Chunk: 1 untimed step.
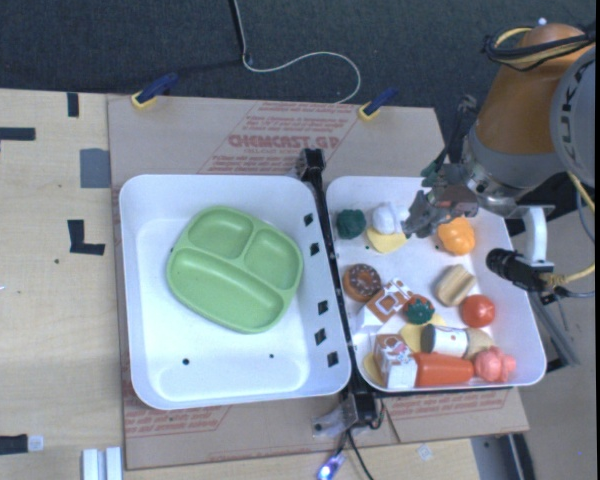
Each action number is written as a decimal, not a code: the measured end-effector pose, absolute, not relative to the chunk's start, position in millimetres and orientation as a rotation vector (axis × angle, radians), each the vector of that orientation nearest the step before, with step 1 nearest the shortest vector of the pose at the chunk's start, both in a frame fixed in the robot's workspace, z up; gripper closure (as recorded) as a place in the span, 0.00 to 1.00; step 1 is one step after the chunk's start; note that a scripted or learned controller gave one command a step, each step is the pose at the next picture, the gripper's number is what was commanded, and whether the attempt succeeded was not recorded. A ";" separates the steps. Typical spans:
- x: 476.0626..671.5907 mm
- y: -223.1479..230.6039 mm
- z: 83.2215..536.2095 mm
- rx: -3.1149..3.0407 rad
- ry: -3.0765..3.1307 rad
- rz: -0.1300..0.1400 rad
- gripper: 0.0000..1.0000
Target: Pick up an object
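In the right bin (pixel 528 298), toward 12 o'clock, the gripper (pixel 423 216) hangs low between a yellow-and-white toy (pixel 385 230) at its 9 o'clock and an orange toy (pixel 456 236) at 3 o'clock, probably positioned for a grasp. Finger state: cannot tell.

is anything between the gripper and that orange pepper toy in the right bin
Nothing visible is. The gripper hangs over the upper part of the right bin, and the orange pepper toy lies just beside it toward the arm. The yellow-and-white toy sits on its other side, out of the path.
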<state>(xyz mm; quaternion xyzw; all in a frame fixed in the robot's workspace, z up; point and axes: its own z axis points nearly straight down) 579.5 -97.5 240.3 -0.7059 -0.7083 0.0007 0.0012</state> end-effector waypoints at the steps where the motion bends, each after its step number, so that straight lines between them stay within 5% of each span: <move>1: 610.0 -122.0 524.6 -2.231 -2.236 -0.016 1.00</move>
